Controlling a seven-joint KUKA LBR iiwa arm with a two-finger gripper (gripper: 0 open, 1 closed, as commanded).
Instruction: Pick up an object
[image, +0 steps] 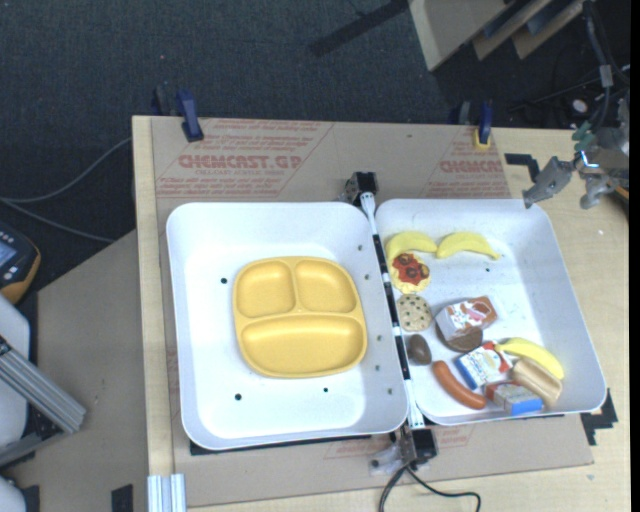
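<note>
Camera view looks down at a slant on a counter (300, 150) covered by a brown board printed with red "CHEMCAST" lettering. Blue clamps (186, 112) hold the board at its far edge. Two shallow white bins sit side by side on it, touching along a black hinge strip in the middle.

Left bin (200, 330) holds a yellow divided plate (298, 316), three compartments, lying flat near the centre.

Right bin (560, 290) holds the food items, mostly bunched along its left wall and near corner:
- two bananas up top, one (410, 243) by the wall, one (468, 244) just beside it
- small pizza piece (410, 269) below the first banana
- cookie (413, 313) under that, then a dark brown lump (419, 349)
- brown packet with white label (467, 322) mid-bin
- red sausage (457, 385), a carton (483, 364), a third banana (533, 355), a bread roll (537, 380) and a blue block (518, 401), all packed tight in the near corner, touching

Pincer (548, 180) hangs at the far right, above the bin's far right corner, well apart from the food. Cannot tell whether it is spread or closed; nothing visible in it.

Room: dark carpet around the counter, cables trailing on the left, wooden furniture at top right.
</note>
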